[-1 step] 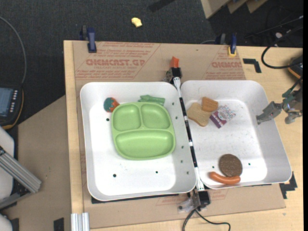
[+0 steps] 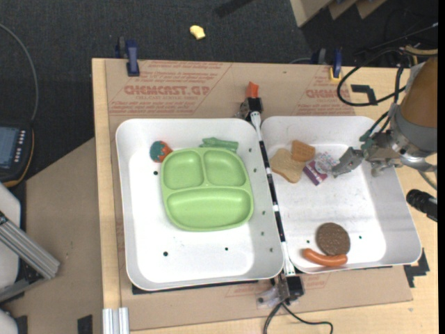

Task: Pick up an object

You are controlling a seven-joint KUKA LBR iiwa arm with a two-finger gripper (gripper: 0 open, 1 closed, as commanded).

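Gripper (image 2: 345, 163) at right of frame, low over right bin (image 2: 375, 218), beside purple packet (image 2: 318, 168); open or clenched, cannot tell. Bread slices (image 2: 292, 161) just left of packet. Brown cookie (image 2: 333, 239) and sausage (image 2: 324, 257) at lower edge. Green divided plate (image 2: 206, 188) in left bin (image 2: 139, 186) on worktop (image 2: 104, 186).

We've got bright, even overhead light, white bins (image 2: 139, 256) glaring slightly, soft shadows, sharp focus throughout
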